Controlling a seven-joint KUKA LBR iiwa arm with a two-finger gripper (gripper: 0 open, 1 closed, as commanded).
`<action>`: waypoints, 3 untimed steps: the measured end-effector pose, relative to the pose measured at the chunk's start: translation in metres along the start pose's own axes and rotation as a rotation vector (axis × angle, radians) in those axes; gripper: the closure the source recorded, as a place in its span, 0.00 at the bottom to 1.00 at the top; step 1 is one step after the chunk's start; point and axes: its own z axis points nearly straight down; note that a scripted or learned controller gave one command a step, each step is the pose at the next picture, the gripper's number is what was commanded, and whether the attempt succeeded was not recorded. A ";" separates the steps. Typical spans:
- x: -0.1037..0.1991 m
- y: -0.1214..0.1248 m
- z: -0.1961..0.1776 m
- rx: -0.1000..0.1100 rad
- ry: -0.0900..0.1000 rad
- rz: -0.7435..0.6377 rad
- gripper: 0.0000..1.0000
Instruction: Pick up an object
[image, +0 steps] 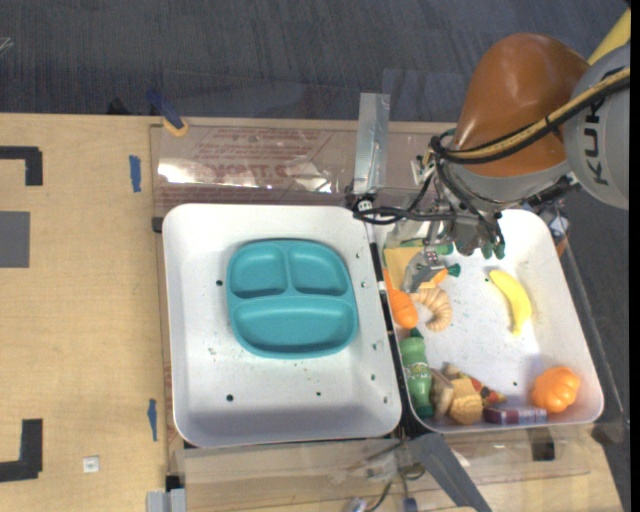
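Observation:
My gripper (429, 268) hangs low over the back left part of the right bin (565, 330), under the orange wrist band (515, 95). It is just above a yellow wedge (399, 263) and close behind a curled pink shrimp (437, 308). An orange carrot (402, 308) lies by the bin's left wall, left of the shrimp. A yellow banana (512, 298) lies to the gripper's right. A small orange pumpkin (556, 388) sits in the front right corner. I see nothing clearly held.
The left bin (190, 380) holds a teal divided plate (292, 297). Green pieces (414, 362), a bread chunk (465, 405) and a purple item (515, 413) crowd the right bin's front edge. Cables (400, 210) trail behind the gripper.

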 end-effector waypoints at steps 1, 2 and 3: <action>-0.002 0.000 -0.010 0.001 -0.006 0.000 1.00; 0.000 -0.102 0.059 0.003 0.012 0.037 1.00; 0.072 -0.177 0.102 0.001 0.010 -0.175 1.00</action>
